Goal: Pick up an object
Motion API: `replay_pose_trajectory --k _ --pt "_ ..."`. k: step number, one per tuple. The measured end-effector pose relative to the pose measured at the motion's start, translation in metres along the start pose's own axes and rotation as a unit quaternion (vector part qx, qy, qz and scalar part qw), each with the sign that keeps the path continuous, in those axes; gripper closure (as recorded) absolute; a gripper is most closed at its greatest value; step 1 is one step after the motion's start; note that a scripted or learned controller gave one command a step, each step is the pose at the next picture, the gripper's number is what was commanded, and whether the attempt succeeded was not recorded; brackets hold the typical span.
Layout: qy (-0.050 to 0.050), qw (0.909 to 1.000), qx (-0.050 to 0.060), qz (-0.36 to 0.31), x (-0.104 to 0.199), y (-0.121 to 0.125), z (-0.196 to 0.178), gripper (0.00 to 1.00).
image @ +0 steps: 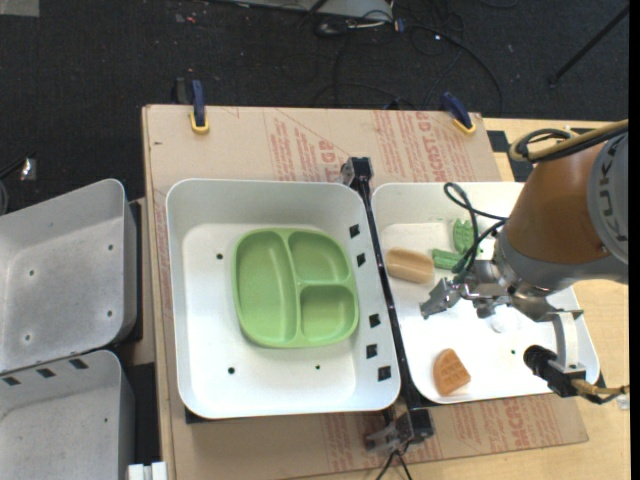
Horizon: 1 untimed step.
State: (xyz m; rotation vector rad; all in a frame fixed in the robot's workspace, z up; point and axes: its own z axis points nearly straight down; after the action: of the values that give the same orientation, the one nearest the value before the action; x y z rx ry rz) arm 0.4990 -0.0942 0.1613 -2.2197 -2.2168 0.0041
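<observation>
My gripper [465, 304] hangs over the middle of the right bin [420, 200], below the arm's orange band. Its fingers look spread open, with nothing between them. A tan bread-like roll [408, 265] lies just up and left of the gripper, near the bin's left wall. Green pieces [455, 244] lie right of the roll, partly hidden behind the arm and its cable. An orange wedge-shaped object [451, 370] rests near the bin's front edge, below and slightly left of the gripper.
The left bin [200, 268] holds a green divided plate [296, 287]. A black divider with clamps [377, 268] runs between the bins. Grey trays [60, 268] sit off the bench to the left. The arm's body covers the right bin's right side.
</observation>
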Motion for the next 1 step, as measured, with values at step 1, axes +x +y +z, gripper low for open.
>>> replay_pose_trajectory --k 1 --pt "0.000 1.0000 0.000 0.001 -0.0089 0.0029 0.0571 0.00"
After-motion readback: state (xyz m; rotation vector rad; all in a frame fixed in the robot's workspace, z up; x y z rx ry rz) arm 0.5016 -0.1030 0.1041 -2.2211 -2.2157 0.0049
